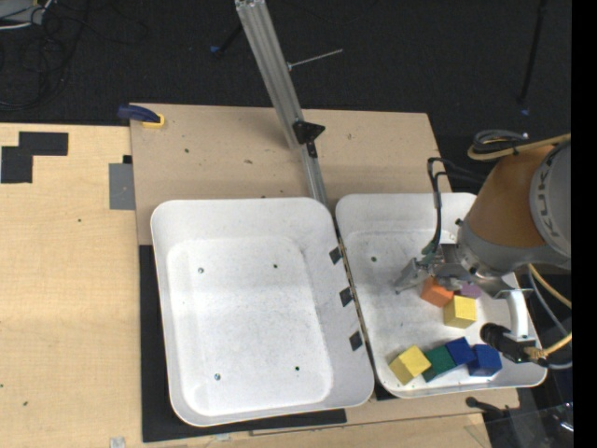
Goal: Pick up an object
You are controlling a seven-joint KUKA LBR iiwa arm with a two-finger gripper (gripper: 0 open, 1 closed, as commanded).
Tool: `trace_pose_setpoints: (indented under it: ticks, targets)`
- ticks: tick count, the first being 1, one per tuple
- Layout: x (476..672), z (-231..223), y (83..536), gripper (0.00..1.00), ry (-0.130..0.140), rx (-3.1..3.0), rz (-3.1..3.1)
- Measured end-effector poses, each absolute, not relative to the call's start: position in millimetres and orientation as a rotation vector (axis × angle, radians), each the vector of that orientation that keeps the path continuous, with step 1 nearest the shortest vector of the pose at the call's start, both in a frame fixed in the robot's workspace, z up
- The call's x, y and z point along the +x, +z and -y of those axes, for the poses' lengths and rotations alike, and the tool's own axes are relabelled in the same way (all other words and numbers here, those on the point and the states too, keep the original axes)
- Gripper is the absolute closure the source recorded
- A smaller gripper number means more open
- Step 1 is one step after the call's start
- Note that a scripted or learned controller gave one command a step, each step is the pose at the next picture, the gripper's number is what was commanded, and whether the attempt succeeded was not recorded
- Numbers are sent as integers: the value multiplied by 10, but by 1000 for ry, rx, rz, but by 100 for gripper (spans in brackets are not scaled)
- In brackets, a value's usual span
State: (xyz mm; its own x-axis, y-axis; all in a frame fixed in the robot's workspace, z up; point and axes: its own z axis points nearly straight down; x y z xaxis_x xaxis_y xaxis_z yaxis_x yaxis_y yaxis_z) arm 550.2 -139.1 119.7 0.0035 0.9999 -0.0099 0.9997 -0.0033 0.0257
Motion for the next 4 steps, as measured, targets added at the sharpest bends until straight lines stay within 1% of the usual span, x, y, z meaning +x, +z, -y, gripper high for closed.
trace_pose_setpoints:
  ticks: [1, 2, 4]
  targets:
    - [5506, 1409, 1289, 100, 19, 2215, -2190]
    - [5585, 1361, 1872, 100, 3, 2218, -2221]
    - [5599, 1315, 3011, 100, 3, 2218, -2220]
